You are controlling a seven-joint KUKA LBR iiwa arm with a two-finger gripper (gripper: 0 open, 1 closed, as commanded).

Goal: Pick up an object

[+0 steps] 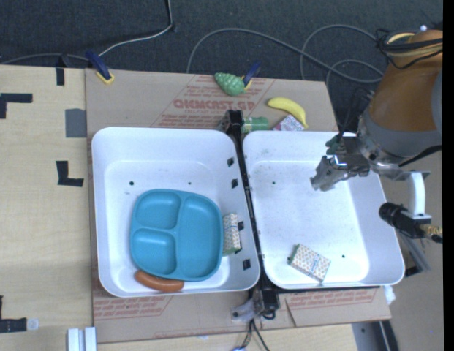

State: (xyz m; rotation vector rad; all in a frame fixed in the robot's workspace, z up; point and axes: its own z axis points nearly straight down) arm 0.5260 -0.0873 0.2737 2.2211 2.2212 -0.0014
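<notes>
Grey two-finger gripper (325, 175) hangs over the right shallow white bin (373, 269), upper right of centre; whether its fingers are wide or narrow cannot be told. A small patterned flat packet (309, 262) lies lower in that bin, well apart.

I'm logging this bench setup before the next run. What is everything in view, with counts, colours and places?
bins: two, white, side by side on the cardboard.
divided plate: one, blue, left bin.
sausage: one, orange-brown, left bin, at the plate's near edge.
small packet: one, patterned, left bin, beside the plate's right edge.
patterned box: one, pale, right bin, near front.
banana: one, yellow, behind the right bin.
green toy: one, behind the bins.
cables: several, dark floor behind.
arm: one, orange band, right side.
gripper: one, grey, over the right bin.
</notes>
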